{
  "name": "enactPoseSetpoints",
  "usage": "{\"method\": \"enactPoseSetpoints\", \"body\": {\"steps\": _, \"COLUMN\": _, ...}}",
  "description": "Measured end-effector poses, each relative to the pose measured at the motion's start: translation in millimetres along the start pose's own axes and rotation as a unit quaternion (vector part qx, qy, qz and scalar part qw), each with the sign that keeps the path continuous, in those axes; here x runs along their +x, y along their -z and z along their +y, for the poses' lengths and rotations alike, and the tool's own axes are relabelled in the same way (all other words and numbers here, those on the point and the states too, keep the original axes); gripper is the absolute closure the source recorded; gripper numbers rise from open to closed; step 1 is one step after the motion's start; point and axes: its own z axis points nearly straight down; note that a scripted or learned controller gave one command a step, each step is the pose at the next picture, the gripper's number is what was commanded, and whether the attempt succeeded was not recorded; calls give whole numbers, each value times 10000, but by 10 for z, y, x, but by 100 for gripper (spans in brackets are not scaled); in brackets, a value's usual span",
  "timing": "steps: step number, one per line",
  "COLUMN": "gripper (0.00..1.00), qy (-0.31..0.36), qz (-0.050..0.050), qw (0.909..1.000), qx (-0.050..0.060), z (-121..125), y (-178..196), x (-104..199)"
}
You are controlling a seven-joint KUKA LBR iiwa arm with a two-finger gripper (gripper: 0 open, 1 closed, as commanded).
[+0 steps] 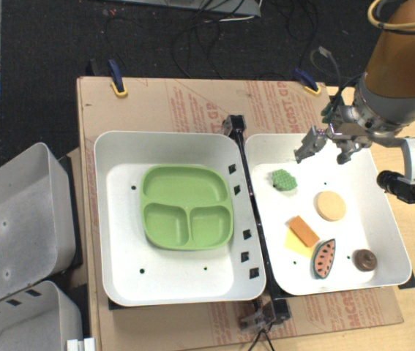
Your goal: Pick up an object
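My gripper (329, 148) hangs over the far edge of the right bin (390, 218), fingers spread open with nothing between them. In that bin lie a small green bumpy piece (285, 180), a round tan cookie (331, 206), an orange block (304, 232) on a yellow slab (296, 243), a watermelon slice (324, 258) and a brown chocolate donut (364, 260). The green piece lies nearest, down and to the left of the fingers. The left bin (116, 196) holds a green divided plate (187, 207).
A black divider with clips (245, 196) runs between the two bins. Grey empty tubs (13, 225) stand off the bench at the left. Cables and a clamp (118, 86) lie beyond the board's far edge.
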Motion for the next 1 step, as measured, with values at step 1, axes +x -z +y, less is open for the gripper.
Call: {"method": "enactPoseSetpoints", "body": {"steps": 1, "gripper": 0, "qy": -15, "qz": 2, "qw": 10000, "qx": 25, "z": -47, "y": -441, "x": 11}}
